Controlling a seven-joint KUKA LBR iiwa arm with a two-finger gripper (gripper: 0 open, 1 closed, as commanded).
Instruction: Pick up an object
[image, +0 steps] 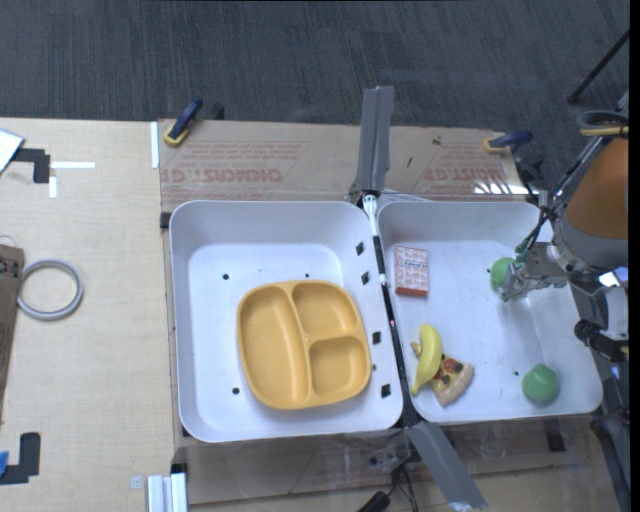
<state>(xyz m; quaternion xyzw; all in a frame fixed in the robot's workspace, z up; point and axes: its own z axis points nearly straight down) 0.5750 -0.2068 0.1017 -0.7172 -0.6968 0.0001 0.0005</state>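
Two white bins (185, 330) hold two green balls (541, 384), one banana (429, 357)

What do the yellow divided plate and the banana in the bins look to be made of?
Yellow divided plate: likely moulded plastic, matte, with an even colour and soft rounded rims. Banana: probably a plastic toy, judging by its smooth uniform yellow, though a real one cannot be ruled out.

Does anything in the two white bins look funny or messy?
Nothing looks spilled or broken. The yellow divided plate sits a bit crooked in the left white bin. In the right white bin, the yellow toy banana touches the toy pizza slice. The gripper is beside a small green ball.
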